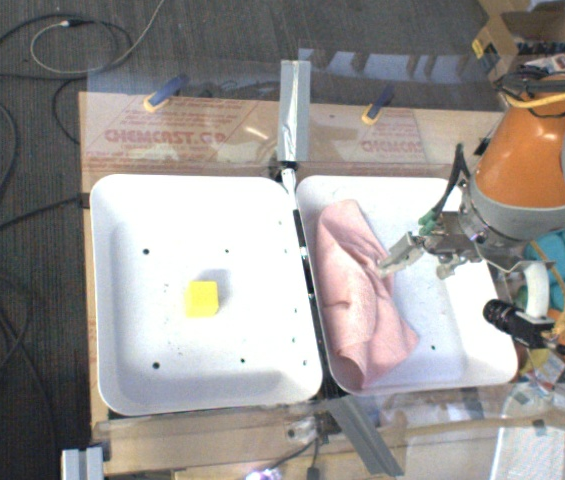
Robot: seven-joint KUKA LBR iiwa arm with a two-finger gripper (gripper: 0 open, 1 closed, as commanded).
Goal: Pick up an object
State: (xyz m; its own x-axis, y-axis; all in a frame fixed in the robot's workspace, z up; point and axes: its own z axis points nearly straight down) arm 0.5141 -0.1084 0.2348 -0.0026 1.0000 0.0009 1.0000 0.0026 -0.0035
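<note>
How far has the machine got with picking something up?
Nothing looks lifted yet. The crumpled pink cloth lies in the right white bin, and the small yellow block sits alone in the left white bin. The claw is at the cloth's upper right edge, apparently going for it. Grasping and raising it remain; whether it has a grip I cannot tell.

Bright, even overhead light; soft overall focus.

The white bins (112,268) read near blown-out, with faint grey shading along their inner walls. The clear sheet (212,133) behind them throws bluish glare. The cube (202,299) casts only a slight shadow; the cloth (362,303) shows soft folds with a dim edge on its right. The floor (22,118) stays dark and grainy. The arm (527,163) looks slightly blurred; fine detail is smeared.
</note>
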